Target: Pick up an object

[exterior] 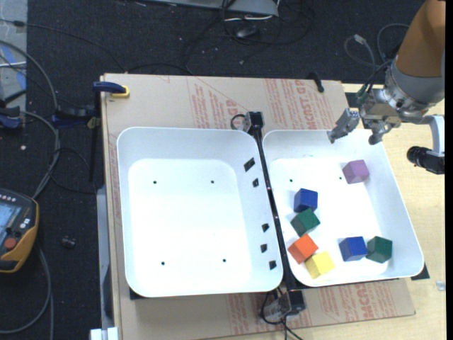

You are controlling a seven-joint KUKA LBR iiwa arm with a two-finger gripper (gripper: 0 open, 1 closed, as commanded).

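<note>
Six small cube-shaped blocks lie in the right bin, a shallow white tray with rounded corners: purple block near the far wall, blue block, dark green block, orange block touching yellow block, then a second blue block beside a second green block. The tool hangs above the bin's far rim, its two fingers spread apart, grasping nothing. Both bins sit on a cardboard-covered worktop.

blue clamp, black cables, yellow meter
</note>
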